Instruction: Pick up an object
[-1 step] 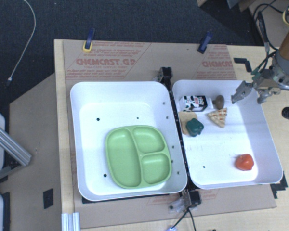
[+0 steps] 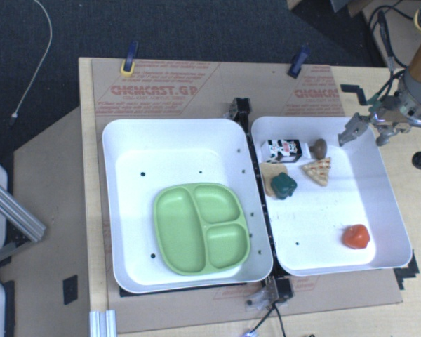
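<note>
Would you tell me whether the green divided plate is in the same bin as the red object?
No, the green divided plate lies in the left bin, the red object in the right bin.

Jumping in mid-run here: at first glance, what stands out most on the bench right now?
The green divided plate grabs the eye first, lying in the left bin. Next is the red object alone near the front of the right bin, away from the small cluster at its back left: a black-and-white item, a dark green lump and a pizza-slice piece. The gripper hangs open over that bin's back right edge.
</note>
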You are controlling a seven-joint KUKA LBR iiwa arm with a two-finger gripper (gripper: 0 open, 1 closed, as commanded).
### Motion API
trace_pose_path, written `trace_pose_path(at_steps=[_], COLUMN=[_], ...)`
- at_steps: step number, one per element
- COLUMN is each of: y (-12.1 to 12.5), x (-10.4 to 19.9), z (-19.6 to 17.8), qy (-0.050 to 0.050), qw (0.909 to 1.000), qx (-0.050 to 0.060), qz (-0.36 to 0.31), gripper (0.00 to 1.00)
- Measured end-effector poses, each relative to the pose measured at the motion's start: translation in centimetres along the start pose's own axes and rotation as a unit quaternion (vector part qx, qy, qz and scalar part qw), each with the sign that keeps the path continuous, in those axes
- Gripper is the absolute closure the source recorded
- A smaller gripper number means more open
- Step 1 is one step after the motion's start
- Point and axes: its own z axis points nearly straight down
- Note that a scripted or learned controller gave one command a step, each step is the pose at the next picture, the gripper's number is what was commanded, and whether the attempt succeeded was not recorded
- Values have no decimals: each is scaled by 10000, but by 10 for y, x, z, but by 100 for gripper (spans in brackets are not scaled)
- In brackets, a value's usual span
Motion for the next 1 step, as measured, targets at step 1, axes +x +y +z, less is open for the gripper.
trace_pose_path(at_steps=[1], y=[8], x=[-2], z=[49], qy=[6], qw=[10000], qx=[27], qz=[-6], gripper=[0])
